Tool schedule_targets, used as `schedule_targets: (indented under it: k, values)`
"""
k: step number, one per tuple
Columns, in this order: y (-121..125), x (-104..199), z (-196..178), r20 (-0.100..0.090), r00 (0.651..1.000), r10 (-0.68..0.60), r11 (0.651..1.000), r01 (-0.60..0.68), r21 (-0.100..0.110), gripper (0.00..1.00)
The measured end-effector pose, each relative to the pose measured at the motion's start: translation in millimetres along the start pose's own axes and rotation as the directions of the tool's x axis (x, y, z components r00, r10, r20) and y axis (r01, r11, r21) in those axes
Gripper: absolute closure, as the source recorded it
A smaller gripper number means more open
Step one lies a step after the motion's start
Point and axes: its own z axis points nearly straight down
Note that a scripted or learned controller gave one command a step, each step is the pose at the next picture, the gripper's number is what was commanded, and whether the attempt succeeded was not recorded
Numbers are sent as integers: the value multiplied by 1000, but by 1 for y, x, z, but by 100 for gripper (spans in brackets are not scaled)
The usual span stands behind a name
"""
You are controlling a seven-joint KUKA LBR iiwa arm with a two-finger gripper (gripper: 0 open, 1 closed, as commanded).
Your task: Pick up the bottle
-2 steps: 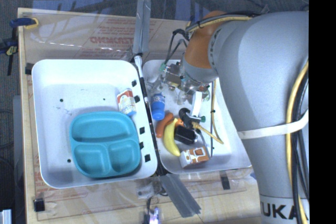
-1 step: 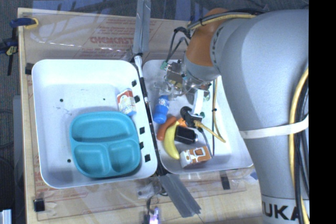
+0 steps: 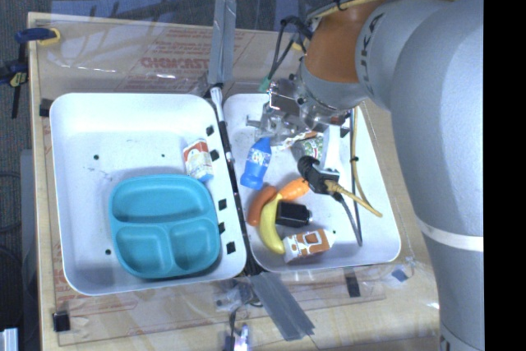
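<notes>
A wooden bench under clear plastic sheeting carries two white bins; the left bin [image 3: 74,177] holds a blue divided tray [image 3: 164,226] and a small packet [image 3: 197,159]. In the right bin [image 3: 380,236], the bottle [image 3: 256,163], clear with a blue label, lies tilted near the divider, just beside the gripper [image 3: 283,123]. Whether that gripper is clenched or released I cannot tell. A clean grasp probably means squaring up over the bottle's body, clear of the banana [image 3: 270,228] and carrot [image 3: 279,195] below.

My light wooden bench [image 3: 123,53] carries two shallow white plastic bins side by side: the left bin [image 3: 74,144] at nine o'clock, the right bin [image 3: 382,234] at three o'clock, their inner rims touching.
</notes>
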Motion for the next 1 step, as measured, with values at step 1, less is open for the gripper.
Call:
schedule_targets:
  k: [1]
  values:
    - [-27, 65, -51, 1, 994, 109, 994, -109, 1, 100]
